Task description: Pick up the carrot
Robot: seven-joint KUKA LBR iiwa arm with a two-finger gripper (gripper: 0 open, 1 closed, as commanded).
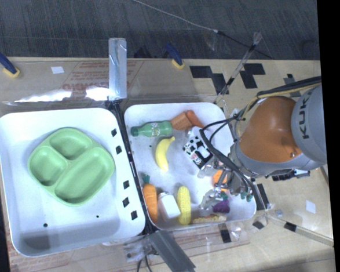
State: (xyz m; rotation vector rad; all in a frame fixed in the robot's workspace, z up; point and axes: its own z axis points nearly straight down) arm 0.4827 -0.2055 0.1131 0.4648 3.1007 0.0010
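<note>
- On the left of the bench [33, 84] I see the left bin [10, 173] carrying a green divided plate [72, 164].
- In the right bin [135, 114], hard against its left wall near the front corner, lies the carrot [151, 201], orange with a green tuft at its far end, lengthwise along the wall.
- Just beside it on the right are a small white block [170, 207] and a corn cob [184, 205]; a banana [163, 151] and a green bottle [152, 128] lie further back.
- I judge the carrot a light, stiff, smooth toy, likely to slip; I would take it across its thick middle, though the wall and white block leave little room.
- The hand [220, 188] hangs low over the bin's right front corner, by something purple [221, 206], well apart from the carrot.
- I cannot tell how far it is open or whether it has hold of anything.
</note>
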